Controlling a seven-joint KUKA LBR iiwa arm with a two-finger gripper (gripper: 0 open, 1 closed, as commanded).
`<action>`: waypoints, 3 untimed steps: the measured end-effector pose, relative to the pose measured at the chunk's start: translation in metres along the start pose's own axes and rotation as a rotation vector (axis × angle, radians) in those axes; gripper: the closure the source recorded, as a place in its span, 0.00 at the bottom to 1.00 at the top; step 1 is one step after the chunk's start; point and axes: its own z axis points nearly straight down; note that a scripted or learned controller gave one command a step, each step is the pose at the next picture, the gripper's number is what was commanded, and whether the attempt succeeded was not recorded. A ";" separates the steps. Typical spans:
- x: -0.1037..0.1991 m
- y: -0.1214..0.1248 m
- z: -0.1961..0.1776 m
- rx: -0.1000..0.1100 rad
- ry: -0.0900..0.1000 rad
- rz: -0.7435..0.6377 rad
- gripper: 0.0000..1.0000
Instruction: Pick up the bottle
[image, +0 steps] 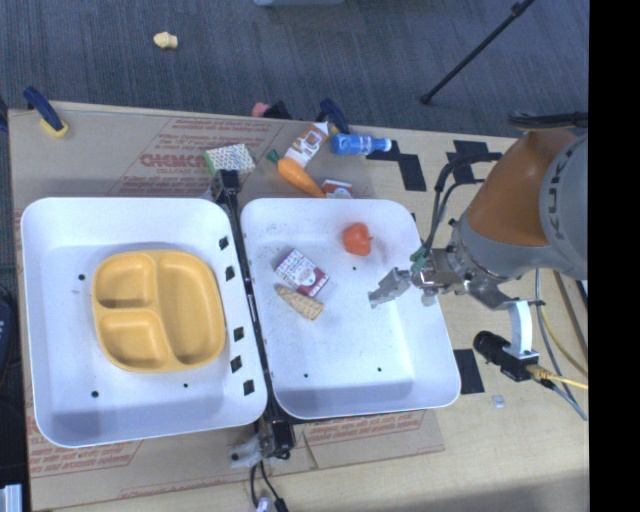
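Note:
A small blue bottle (355, 145) with a pale cap lies on its side on the cardboard behind the right bin (425, 360), outside it. Just left of it rests a white and orange bottle-like container (308, 143), tilted. My gripper (388, 288) hangs low over the right side of the right bin, well in front of both bottles and apart from them. Nothing shows in the gripper.
In the right bin lie a red round fruit (357, 238), a red and white carton (301, 272) and a tan wafer piece (301, 301). An orange carrot (298, 177) lies behind the bin. The left bin (50, 400) holds a yellow divided plate (158, 310).

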 end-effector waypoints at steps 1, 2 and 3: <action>0.000 0.000 -0.010 0.002 0.001 -0.005 1.00; -0.012 -0.042 -0.032 0.000 0.000 -0.084 1.00; 0.071 -0.042 0.034 0.001 0.001 0.028 1.00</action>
